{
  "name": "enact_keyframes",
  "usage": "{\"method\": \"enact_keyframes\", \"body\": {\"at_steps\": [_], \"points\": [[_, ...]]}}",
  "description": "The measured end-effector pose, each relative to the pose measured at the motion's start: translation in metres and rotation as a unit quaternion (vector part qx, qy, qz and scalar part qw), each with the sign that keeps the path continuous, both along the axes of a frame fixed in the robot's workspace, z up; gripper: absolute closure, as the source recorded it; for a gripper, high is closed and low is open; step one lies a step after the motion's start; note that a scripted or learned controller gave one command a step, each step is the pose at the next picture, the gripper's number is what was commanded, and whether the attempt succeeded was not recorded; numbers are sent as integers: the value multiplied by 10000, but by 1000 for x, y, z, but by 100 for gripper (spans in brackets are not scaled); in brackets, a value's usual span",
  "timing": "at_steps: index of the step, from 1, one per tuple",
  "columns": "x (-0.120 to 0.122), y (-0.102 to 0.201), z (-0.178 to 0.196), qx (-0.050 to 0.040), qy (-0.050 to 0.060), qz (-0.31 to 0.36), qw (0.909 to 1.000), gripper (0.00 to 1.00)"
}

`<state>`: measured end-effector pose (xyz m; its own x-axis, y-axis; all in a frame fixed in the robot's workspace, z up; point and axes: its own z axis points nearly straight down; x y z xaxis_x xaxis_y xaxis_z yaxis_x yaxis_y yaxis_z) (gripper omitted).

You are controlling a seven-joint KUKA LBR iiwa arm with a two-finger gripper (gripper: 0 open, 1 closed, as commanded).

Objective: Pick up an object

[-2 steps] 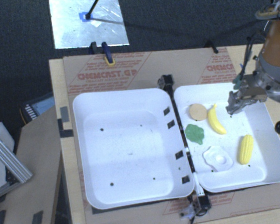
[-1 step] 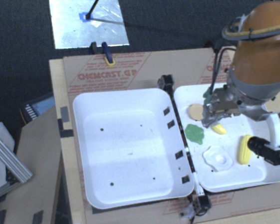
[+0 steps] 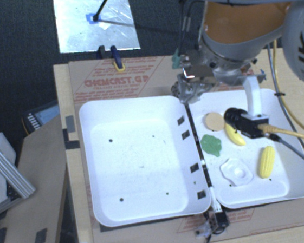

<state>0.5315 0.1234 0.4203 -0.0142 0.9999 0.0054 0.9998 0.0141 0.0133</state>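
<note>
The right bin [image 3: 295, 183] holds several small things. A tan round disc [image 3: 213, 121] lies near its far left corner, with a yellow banana [image 3: 234, 135] just to its right. A green leafy piece [image 3: 212, 145] rests by the divider. Toward the front are a white fried-egg shape [image 3: 236, 171] and a yellow corn cob [image 3: 266, 161]. My gripper [image 3: 189, 92] hangs over the far rim where the two bins meet, behind the tan disc and apart from every object. Nothing shows in its grasp.
The left bin [image 3: 137, 158] is a shallow white tray. Both bins sit on a cardboard sheet [image 3: 120, 78] marked CHEMCAST. A yellow-and-blue clip [image 3: 116, 59] stands at the cardboard's far edge, before a shiny plate [image 3: 96, 21].
</note>
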Motion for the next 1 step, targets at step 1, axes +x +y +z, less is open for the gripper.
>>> {"method": "enact_keyframes", "body": {"at_steps": [1], "points": [[-48,-24,-113,-39,128,-72,9999,100]]}}
